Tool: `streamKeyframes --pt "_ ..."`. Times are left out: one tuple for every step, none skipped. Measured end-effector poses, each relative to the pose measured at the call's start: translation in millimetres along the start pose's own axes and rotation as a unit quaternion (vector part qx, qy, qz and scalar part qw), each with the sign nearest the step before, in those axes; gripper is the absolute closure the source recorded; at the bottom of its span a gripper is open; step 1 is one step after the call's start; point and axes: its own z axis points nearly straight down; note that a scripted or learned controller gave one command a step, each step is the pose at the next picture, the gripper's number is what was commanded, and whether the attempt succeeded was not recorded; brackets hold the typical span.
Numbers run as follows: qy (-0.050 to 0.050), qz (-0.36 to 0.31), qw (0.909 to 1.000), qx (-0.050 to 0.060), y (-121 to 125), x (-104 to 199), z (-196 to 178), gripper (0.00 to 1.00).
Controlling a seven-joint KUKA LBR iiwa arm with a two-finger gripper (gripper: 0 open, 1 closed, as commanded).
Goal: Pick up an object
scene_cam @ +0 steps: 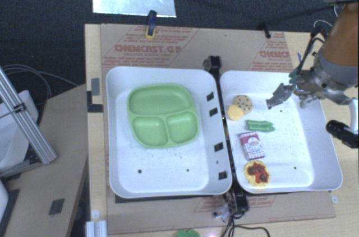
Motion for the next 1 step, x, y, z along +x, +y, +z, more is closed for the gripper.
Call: streamKeyframes --pt "0.001 0.001 1.0000 0.005 -29.4 5.5 121.5 0.00"
